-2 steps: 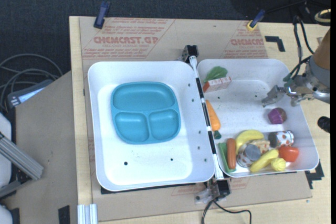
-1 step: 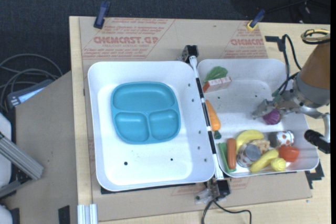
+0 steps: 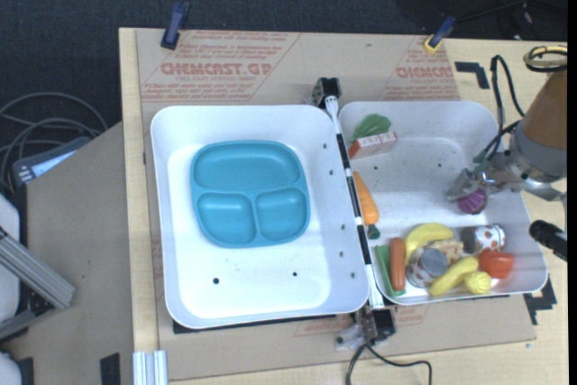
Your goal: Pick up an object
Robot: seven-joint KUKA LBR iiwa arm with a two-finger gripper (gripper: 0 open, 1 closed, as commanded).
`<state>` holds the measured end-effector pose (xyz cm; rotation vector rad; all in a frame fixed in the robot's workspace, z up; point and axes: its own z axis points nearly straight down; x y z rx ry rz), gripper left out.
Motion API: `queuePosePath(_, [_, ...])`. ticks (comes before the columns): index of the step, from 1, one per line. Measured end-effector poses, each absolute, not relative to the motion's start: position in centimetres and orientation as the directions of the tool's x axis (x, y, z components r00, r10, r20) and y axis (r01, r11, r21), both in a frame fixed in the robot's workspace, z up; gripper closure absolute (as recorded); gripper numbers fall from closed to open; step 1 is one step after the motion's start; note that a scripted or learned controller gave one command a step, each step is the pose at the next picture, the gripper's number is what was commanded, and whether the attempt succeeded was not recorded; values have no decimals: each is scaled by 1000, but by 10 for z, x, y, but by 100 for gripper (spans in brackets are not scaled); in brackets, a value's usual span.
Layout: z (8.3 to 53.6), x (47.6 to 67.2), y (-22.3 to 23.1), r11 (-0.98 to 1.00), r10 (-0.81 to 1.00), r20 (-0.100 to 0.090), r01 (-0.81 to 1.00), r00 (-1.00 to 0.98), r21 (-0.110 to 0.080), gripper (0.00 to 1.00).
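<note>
Purple toy (image 3: 471, 201) lies in the right bin (image 3: 424, 126), near its right wall, touching the gripper (image 3: 469, 186) tips. Jaw state cannot be determined; no object is seen clamped. Judged progress: approach complete, grasp and lift outstanding. Other toys (image 3: 442, 257) sit clustered at the bin's near edge.

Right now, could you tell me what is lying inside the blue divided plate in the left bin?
The blue divided plate shows three bare compartments with nothing in them. It sits flat in the left bin, so whatever lies beneath the plate is covered.
</note>
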<state>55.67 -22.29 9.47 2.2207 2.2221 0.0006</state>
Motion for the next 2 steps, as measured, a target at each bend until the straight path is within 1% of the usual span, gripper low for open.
queuePosePath(1, [86, 564, -132, 1, 1000, 1, 1000, -1, 1, 100])
queuePosePath(2, [210, 531, -71, 1, 1000, 0, 1000, -1, 2, 100])
